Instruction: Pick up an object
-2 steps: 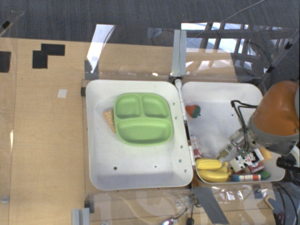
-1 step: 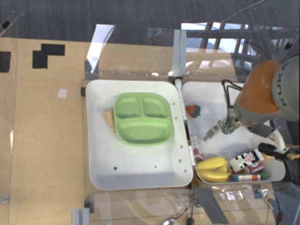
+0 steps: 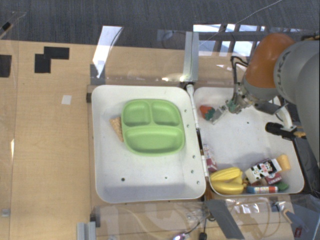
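In the right bin [image 3: 250, 134], my gripper [image 3: 231, 106] is low at the far left, reaching in from the right. Its tip is right beside a small red and green object [image 3: 207, 112], which lies just to its left. Whether it touches that object I cannot tell. Along the bin's near edge lie a yellow banana [image 3: 227, 180], a black, white and red box [image 3: 265, 170], a marker [image 3: 262, 189] and a small orange piece [image 3: 283, 161].
The left bin [image 3: 107, 179] holds a green divided plate [image 3: 152, 126] with a tan waffle-like piece [image 3: 116, 128] at its left side. A small packet [image 3: 209, 160] lies against the right bin's left wall. The arm's grey body [image 3: 295, 69] hangs over the right bin's far right corner.
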Controlling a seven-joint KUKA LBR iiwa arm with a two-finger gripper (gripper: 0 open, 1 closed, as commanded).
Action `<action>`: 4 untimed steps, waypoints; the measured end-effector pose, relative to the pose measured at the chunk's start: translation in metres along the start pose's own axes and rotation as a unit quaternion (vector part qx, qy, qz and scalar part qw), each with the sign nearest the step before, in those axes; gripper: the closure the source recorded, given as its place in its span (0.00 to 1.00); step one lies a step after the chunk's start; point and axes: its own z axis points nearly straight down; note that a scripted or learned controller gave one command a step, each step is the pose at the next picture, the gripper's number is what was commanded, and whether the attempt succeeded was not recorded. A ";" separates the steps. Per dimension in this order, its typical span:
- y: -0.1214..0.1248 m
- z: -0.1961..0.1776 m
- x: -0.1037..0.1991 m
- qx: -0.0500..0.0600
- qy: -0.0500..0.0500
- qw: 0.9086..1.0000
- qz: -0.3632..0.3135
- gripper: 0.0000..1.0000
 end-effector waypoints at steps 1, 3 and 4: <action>0.020 0.001 -0.002 0.010 0.005 0.999 0.051 0.00; -0.020 -0.013 0.017 0.004 0.004 0.988 -0.152 0.00; 0.017 0.001 0.009 0.008 0.007 0.993 -0.115 0.00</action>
